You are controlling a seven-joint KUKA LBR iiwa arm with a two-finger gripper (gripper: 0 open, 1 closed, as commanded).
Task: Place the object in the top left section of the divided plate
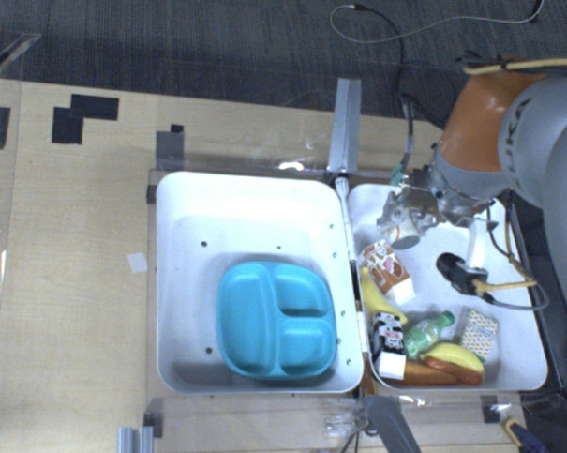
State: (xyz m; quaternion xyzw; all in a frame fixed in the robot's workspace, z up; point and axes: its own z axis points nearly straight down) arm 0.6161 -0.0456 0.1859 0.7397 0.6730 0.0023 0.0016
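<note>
Below end effector (403, 220), snack packet (389, 270), apart

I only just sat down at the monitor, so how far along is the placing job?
Early stage. Done: nothing yet; the blue divided plate in the left bin holds no object. In hand: the hand hangs over the right bin, above the carton; no item shows in it. Left: grasping, carrying across, and placing in the plate's section.

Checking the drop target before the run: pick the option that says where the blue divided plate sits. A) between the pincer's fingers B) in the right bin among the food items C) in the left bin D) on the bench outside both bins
C: the blue divided plate lies flat on the floor of the left bin, while the pincer is over the right bin.
</note>
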